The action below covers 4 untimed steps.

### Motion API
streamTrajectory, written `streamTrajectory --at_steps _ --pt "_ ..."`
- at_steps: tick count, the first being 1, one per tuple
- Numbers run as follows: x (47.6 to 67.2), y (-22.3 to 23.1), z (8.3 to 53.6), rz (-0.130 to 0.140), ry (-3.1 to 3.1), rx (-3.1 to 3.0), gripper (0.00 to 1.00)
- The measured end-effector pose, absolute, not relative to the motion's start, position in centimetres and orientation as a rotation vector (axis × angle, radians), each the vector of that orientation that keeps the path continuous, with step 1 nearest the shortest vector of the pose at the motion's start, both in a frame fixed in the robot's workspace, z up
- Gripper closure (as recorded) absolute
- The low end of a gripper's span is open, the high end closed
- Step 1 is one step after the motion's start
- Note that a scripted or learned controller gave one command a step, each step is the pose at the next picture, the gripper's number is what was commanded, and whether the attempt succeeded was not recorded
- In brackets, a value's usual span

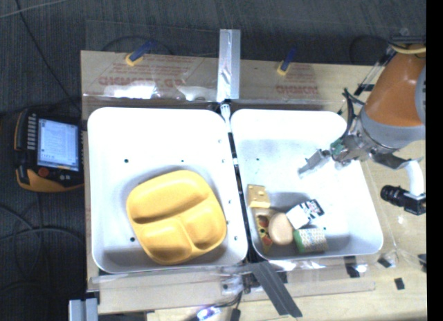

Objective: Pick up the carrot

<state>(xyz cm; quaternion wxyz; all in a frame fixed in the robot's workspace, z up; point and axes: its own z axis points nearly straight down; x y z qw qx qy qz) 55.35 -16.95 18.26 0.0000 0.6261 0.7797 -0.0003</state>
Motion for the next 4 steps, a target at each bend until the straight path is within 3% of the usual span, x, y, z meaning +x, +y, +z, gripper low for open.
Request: streamTrajectory --at_steps 1,2,3,4 --pt "52.3 -13.6 9.0 0.008 2.344 2.074 0.0" --pt "48.3 -4.5 18.3 -0.005 2.29 2.155 0.0" --pt "51.6 -7.2 20.8 -0.008 1.929 2.48 0.0" --pt "54.5 -10.6 20.3 -0.01 1.635 2.682 0.0"
